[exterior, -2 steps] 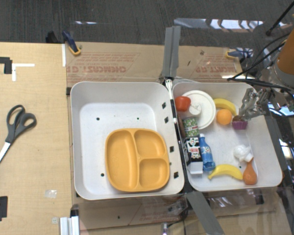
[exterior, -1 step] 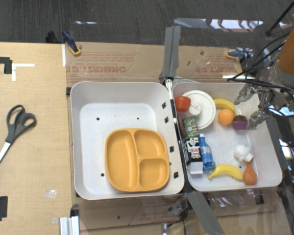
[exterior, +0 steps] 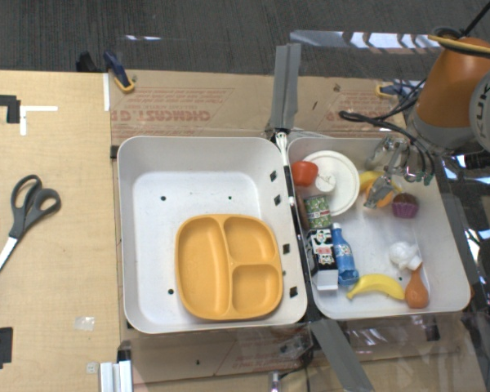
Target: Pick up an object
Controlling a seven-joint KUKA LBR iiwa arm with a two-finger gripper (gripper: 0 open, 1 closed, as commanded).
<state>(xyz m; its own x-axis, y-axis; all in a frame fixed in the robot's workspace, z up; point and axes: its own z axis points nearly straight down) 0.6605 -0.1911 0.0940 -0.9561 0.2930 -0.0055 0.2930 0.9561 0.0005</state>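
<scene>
Object to pick: not fixed by the task; candidates all sit in the right bin, the nearest to the gripper being a small yellow piece and a purple cup
Step in hand: looks like approach/descent over the far right part of the right bin, no lift yet, judging from how low the gripper sits among the items
Gripper: metal fingers point down into the bin, just beside the yellow piece and close above-left of the purple cup
Jaws: cannot tell if open or closed, too small and cluttered; nothing clearly between them, so no hold claimed
Arm pose: arm comes in from the right edge, orange band up top, wrist bent down toward the bin's back right corner
Right bin contents: white lid, red tomato, green can, black-and-white carton, blue bottle, banana, orange carrot-like toy, small white lump
Left bin: left bin carries a yellow divided plate, well apart from the gripper
Bench: scissors lie at far left, not involved
Next move needs: settle on one item, likely yellow piece or purple cup, centre fingers over it, close, lift straight up
Risk: items crowd together near the lid, fingers may nudge a neighbour or close on nothing
</scene>
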